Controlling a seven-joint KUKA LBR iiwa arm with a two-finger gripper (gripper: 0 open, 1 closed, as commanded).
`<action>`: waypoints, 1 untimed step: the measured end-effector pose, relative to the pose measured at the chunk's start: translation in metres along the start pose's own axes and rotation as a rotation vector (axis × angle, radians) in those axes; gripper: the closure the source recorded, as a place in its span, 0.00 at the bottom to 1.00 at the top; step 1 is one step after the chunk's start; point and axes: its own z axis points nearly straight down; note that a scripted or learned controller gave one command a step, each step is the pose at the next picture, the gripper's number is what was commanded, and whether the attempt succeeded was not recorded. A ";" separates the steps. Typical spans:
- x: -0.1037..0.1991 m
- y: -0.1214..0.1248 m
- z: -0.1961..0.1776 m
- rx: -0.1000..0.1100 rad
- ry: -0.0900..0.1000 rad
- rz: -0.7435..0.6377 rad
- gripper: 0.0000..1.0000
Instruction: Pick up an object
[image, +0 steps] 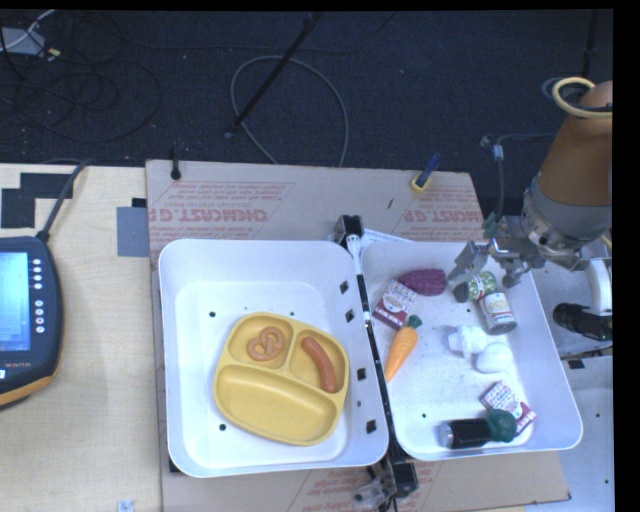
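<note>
The right bin (560, 420) holds several small items. A small can (494, 305) with a green label lies near the bin's far right side. My gripper (489, 268) hangs just above the can's upper end, below the grey wrist and orange band. Its fingers (463, 268) are spread apart, open, with nothing held between them. Left of the can lie a dark purple bunch of grapes (425, 281), a red and white packet (397, 303) and an orange carrot (400, 349). Two white lumps (478, 347) sit just below the can.
A second red and white packet (506, 398), a black cylinder (466, 432) and a green piece (502, 427) lie at the right bin's near edge. The left bin (190, 300) holds a yellow divided plate (260, 400) with a pretzel and a sausage. A control pendant (20, 310) lies at far left.
</note>
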 end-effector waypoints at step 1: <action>0.022 0.035 0.088 0.006 0.002 -0.001 0.00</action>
